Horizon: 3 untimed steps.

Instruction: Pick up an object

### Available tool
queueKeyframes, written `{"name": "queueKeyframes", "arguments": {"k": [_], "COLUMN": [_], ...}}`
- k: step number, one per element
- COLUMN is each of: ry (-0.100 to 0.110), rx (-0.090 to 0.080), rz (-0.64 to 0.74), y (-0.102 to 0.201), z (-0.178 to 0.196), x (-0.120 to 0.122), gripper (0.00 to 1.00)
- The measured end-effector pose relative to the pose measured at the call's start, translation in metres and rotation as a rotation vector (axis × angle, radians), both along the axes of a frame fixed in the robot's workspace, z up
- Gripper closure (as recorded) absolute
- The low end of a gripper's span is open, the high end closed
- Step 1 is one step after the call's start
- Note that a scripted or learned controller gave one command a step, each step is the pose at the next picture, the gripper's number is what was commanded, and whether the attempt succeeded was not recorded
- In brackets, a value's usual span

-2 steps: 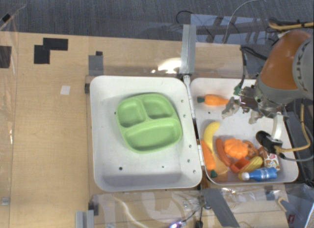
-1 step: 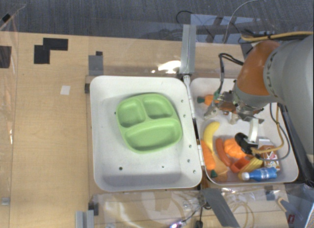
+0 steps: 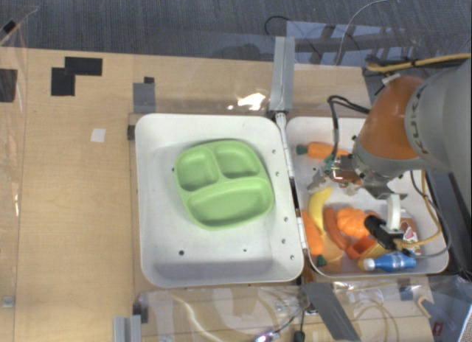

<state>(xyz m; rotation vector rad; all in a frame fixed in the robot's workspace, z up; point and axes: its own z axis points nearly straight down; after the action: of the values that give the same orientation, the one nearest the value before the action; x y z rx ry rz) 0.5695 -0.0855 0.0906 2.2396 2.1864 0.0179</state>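
The grey arm with its orange band (image 3: pixel 413 123) runs off the right edge and covers much of the shallow white right bin (image 3: pixel 295 186); beneath it, the gripper fingers cannot be made out.

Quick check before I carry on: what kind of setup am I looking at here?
Most likely a robotics lab bench for pick tests: two white bins side by side on a wooden bench, toy food such as a banana, loose cables, and carpet floor beyond.
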Motion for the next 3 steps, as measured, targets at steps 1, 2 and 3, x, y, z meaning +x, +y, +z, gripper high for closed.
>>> {"name": "queueKeyframes", "arguments": {"k": [1,2,3], "ry": [-0.005,-0.004,0.0], "rx": [0.003,0.003,-0.003], "rz": [0.001,0.001,0.118], "y": [0.002,0.002,-0.046], "z": [0.012,0.012,0.0], "x": [0.002,0.002,-0.052], "gripper": [1.0,0.0,0.0]}}
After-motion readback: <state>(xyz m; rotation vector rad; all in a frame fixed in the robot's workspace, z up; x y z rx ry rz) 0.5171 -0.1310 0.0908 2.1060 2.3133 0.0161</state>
